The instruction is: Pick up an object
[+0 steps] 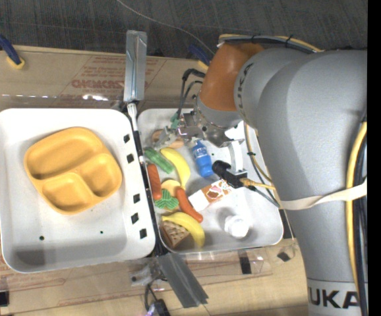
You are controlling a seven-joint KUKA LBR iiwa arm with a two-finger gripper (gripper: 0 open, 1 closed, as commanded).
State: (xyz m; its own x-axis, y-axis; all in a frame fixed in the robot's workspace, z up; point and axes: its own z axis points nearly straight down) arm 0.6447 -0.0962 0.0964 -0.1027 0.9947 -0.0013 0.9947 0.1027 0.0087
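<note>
Reaching down into the right bin at its far end.
The gripper sits among clutter; whether it grips anything I cannot tell. The blue bottle lies just toward the near side, long axis running near-to-far, beside 1 banana.
</note>
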